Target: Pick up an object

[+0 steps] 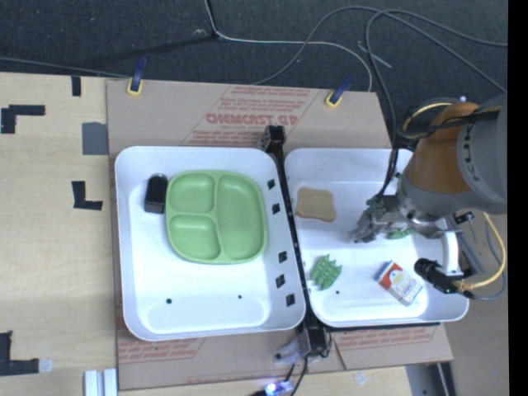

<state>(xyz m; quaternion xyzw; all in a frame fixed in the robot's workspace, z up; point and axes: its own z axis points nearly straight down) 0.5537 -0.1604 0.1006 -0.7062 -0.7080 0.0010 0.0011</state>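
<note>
My gripper (369,226) hangs low over the middle of the right bin (355,165), reaching in from the right under the grey and orange arm (445,159). A tan slice-shaped object (315,204) lies just left of it. Near the bin's front left lies a green leafy object (327,271). A small red, white and orange box (398,282) rests to the front right of the gripper. A bit of green (401,233) shows beside the gripper's right side; I cannot make out what it is.
The left bin (140,279) holds a green divided plate (217,216) and a small black object (155,193) at the plate's left. A black divider with clips (285,221) runs between the bins. Cables (462,283) loop by the arm at the right.
</note>
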